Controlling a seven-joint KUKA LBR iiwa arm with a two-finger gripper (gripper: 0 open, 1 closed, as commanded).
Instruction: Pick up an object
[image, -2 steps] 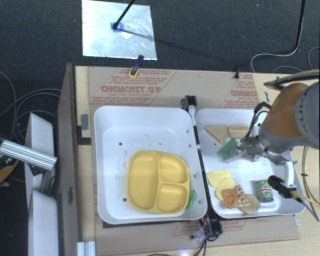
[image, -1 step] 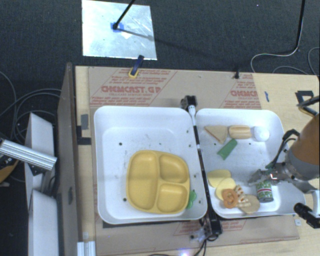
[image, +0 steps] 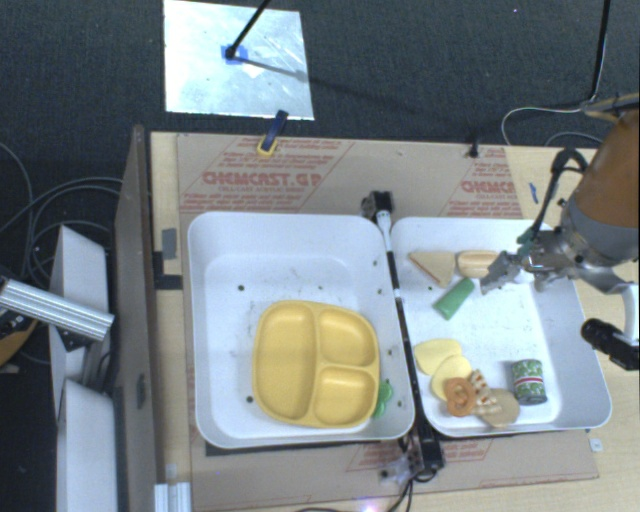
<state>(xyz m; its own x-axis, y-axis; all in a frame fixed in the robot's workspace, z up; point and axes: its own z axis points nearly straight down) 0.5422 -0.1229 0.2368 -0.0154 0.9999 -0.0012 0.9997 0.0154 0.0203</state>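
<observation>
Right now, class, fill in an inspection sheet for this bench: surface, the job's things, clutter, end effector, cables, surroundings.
Surface: two white bins, left bin and right bin, on a printed board.
Job's things: right bin holds a green cylinder, tan wedge, bread-like piece, yellow slices, pretzel, small can.
Clutter: yellow divided plate in the left bin.
End effector: over the right bin's upper part; finger state unclear.
Cables: black bundle at left; thin cable top right.
Surroundings: dark carpet, shiny sheet.
</observation>
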